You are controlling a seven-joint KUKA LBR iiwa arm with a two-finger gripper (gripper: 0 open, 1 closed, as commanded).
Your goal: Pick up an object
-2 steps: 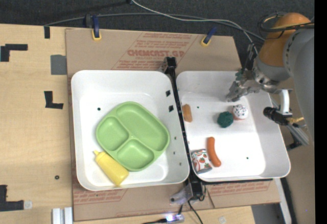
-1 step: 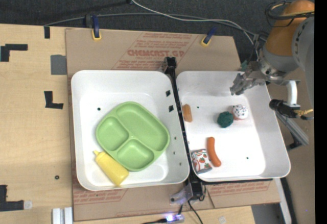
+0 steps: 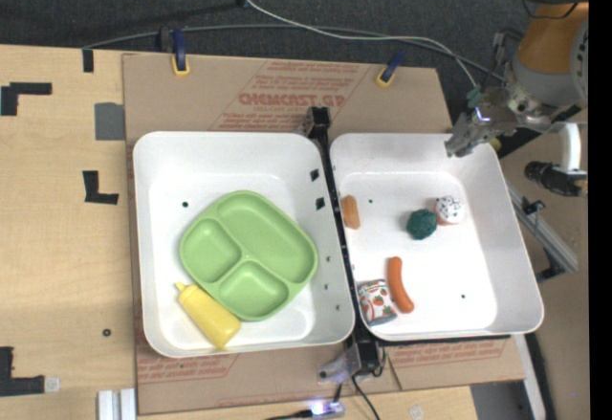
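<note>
Dark-green, lumpy round toy (image 3: 422,224) in right bin; end effector (image 3: 463,143) grip state unclear.

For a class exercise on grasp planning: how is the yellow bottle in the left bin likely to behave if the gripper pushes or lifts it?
The yellow bottle lies on its side against the green plate, so a push would probably roll it or pivot it along the plate's edge. It looks like smooth plastic, so possibly slippery. Its rounded body may slide out of a two-finger pinch unless gripped across the middle.

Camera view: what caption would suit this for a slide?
Grey robot arm's gripper at the right white bin's far corner; green divided plate and yellow bottle fill the left bin.
</note>
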